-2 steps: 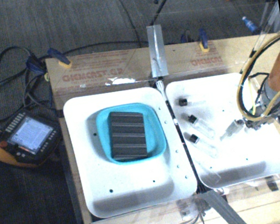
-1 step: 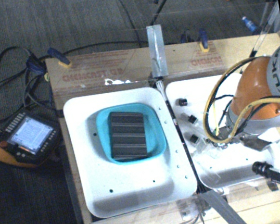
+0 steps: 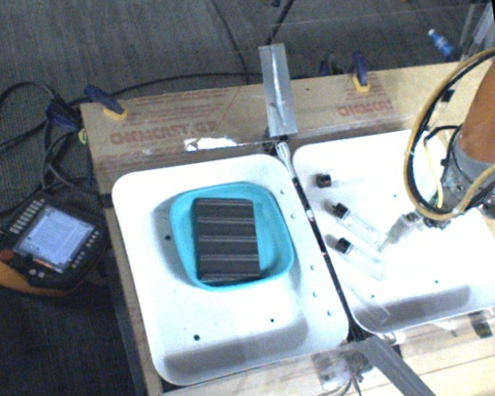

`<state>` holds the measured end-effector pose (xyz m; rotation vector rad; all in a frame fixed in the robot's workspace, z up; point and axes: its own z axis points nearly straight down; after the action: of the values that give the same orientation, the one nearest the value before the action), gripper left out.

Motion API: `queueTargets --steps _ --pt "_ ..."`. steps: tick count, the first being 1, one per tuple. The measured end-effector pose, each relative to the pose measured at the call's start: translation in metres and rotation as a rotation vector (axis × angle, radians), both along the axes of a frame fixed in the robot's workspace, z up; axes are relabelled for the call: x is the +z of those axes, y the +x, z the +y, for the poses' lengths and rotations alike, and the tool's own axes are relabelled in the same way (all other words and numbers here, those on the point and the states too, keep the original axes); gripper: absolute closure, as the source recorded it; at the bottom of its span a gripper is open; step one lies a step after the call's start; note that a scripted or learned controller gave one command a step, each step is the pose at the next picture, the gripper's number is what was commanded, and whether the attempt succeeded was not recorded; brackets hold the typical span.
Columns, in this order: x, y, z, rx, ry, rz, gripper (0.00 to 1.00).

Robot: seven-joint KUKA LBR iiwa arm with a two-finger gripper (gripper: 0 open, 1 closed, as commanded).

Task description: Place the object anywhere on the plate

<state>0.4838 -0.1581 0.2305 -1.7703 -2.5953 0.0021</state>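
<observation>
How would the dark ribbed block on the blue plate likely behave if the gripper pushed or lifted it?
The dark ribbed block looks rigid, with straight edges, so it probably would not flop. Lying flat and wide on the blue plate, it seems unlikely to roll or tip. Its ridges may aid grip, though a push could slide it across the plate.

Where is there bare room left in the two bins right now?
Left bin: the dark ribbed block covers most of the blue plate; bare floor runs along the near edge and left side. Right bin: the gripper reaches in from the right toward small dark-capped clear pieces by the divider; the near strip is free.
</observation>
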Motion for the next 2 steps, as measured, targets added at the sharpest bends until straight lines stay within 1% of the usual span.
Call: queueTargets --steps 1,2 --pt "-0.084 -0.001 0.016 -0.611 0.000 0.005 0.00" --pt "0.002 0.000 -0.025 -0.408 -0.002 0.001 0.00"
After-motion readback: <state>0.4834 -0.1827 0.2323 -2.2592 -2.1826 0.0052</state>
